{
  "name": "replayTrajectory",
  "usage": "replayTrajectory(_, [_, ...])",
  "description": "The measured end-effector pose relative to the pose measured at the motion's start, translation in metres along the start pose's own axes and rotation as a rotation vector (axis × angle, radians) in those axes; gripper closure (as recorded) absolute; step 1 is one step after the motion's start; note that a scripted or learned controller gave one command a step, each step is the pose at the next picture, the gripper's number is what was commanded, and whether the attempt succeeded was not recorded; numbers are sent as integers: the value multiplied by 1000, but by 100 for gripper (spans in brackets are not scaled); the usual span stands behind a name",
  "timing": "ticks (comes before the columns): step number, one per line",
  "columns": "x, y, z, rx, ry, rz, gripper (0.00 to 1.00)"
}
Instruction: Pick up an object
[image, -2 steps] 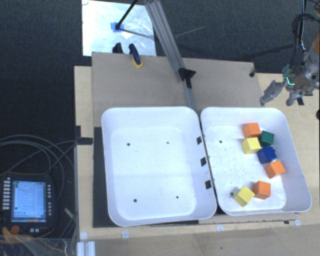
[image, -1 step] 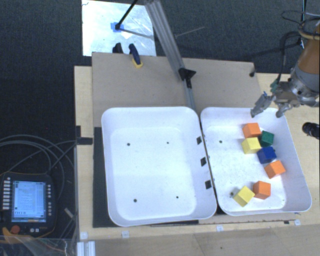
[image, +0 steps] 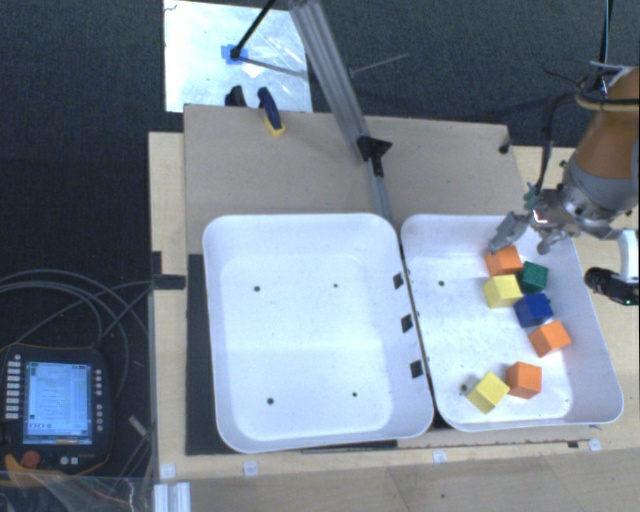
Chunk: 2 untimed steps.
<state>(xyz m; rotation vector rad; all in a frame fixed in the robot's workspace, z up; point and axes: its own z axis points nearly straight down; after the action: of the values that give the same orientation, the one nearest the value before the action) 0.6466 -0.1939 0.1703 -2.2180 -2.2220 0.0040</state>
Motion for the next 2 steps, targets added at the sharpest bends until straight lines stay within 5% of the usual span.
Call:
replayTrajectory(1, [7,-2,59,-2,0,-2,0])
replayTrajectory(2, [7,0,44,-8,-1,-3,100])
